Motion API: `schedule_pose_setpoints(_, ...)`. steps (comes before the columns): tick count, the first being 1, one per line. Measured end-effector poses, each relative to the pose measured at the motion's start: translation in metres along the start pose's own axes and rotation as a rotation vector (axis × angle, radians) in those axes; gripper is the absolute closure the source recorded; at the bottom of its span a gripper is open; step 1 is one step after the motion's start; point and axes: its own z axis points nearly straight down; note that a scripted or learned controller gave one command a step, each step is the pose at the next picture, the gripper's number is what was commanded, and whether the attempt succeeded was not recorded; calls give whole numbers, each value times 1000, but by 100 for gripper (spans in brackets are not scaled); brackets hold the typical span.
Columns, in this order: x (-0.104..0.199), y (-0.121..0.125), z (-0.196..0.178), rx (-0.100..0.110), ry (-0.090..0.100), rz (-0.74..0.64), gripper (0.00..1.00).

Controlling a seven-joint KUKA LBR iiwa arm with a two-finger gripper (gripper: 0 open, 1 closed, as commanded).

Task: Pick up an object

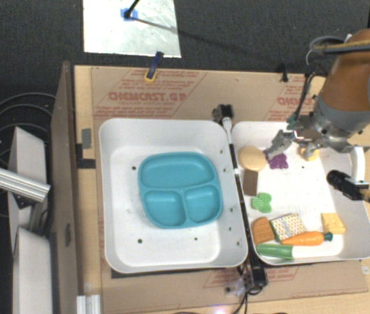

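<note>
The gripper [294, 145] hangs low, its grasp state impossible to tell, with the purple toy [277, 161] just beside and below it, apparently its intended pick.

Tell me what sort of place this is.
Probably a robotics lab bench set up for grasping trials: a robot arm reaches over two white bins, toy food such as a carrot fills one, and loose cables lie alongside.

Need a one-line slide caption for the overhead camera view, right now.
Arm's pincer poised above a purple toy in the right bin; blue divided tray in the left bin.
</note>
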Motion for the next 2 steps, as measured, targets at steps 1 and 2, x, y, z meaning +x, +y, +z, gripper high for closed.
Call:
schedule_pose_setpoints(1,-19,23,123,-4,3,4,0)
schedule_pose_setpoints(2,-32,81,117,-15,-3,-3,0)
